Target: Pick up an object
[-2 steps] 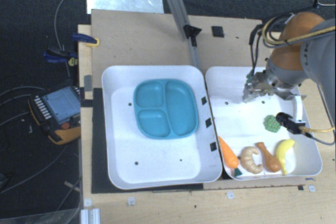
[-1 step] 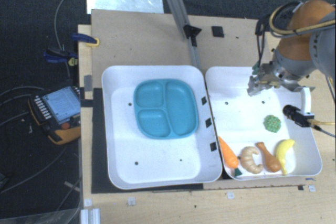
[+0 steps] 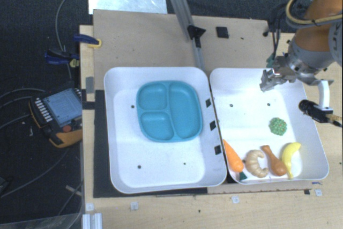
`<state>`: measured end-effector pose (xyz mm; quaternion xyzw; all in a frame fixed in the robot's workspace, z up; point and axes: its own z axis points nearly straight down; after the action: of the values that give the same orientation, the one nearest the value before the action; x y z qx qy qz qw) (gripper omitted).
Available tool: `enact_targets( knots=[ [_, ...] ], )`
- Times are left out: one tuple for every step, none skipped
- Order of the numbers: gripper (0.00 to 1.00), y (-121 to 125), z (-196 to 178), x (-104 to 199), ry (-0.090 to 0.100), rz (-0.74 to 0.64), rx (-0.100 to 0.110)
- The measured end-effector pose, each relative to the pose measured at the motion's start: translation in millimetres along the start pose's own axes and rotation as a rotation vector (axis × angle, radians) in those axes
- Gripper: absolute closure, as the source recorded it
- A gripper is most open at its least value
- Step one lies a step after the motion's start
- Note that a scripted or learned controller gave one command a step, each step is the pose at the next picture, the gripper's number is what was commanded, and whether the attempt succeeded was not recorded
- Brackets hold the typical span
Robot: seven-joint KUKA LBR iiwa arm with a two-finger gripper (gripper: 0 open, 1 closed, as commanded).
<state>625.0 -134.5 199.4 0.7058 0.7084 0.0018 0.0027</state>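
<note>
I find the gripper [image 3: 269, 81] poised over the far part of the right bin [image 3: 241, 115], near its back wall, with the arm [image 3: 316, 24] reaching in from the right; whether it is open or closed I cannot tell at this resolution, and I see nothing carried beneath it. The candidates for pickup all lie in the near half of the same bin, well apart from the gripper: a green broccoli-like piece [image 3: 277, 126] standing alone near the middle right, and, clustered along the near wall, an orange carrot [image 3: 232, 155], a tan croissant-shaped piece [image 3: 256, 163], a brown drumstick [image 3: 273, 161] and a yellow banana [image 3: 290, 157]. The left bin [image 3: 123, 163] carries a blue divided plate [image 3: 170, 111], which I judge not to be the target. In my assessment these are toy foods, most likely light hollow plastic: stiff, smooth, somewhat slippery, not fragile, and prone to skate or roll if pinched off centre. The green piece appears the best prospect, since it is isolated and its knobbly surface should give purchase; I would close across its widest part from straight above. The carrot would want a grip across its thick middle, transverse to its length. The croissant, drumstick and banana lie touching or just beside one another, so a descent there risks nudging neighbours.
</note>
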Motion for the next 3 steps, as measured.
enact_targets(
  knots=[
    [1.00,2,-55,0,0.000,-0.001,-0.001],
    [1.00,-15,-51,54,0.002,-0.005,0.006],
    [1.00,-20,-56,107,0.003,-0.005,0.005]
  ],
)
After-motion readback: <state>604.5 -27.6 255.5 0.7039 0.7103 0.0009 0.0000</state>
